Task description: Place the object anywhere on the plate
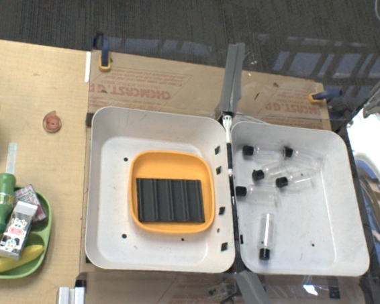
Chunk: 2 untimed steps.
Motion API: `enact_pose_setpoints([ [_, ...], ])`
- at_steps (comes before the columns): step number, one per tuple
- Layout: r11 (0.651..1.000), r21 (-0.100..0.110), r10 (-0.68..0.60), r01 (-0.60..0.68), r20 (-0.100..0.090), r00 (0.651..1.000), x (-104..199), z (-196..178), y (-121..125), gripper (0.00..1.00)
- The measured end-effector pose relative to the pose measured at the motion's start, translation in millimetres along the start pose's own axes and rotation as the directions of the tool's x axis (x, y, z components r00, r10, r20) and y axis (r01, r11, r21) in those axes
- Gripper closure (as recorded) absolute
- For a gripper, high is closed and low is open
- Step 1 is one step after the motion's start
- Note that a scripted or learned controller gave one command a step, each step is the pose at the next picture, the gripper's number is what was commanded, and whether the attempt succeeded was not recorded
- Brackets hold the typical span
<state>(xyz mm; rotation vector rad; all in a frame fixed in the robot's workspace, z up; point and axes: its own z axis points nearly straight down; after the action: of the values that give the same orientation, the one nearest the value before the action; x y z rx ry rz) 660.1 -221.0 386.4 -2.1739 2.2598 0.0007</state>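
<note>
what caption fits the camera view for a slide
Orange plate holding a dark ridged block in left bin; clear vials in right bin.

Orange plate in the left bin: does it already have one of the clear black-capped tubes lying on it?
No. The orange plate carries a dark ribbed block, while the clear tubes all lie in the right bin.

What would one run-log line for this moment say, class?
stage: before pick | plate: orange, left bin, dark ridged block on it | right bin: clear black-capped vials loose | nothing placed yet
</note>
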Motion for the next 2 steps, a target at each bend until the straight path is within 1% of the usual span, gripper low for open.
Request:
enact_pose_setpoints([
  [1,0.941,-0.002,-0.339,0.339,0.002,0.941,0.1,17.5,0.4,0.0],
  [2,0.742,-0.001,-0.671,0.671,0.003,0.742,-17.7,7.7,1.0,0.0],
])
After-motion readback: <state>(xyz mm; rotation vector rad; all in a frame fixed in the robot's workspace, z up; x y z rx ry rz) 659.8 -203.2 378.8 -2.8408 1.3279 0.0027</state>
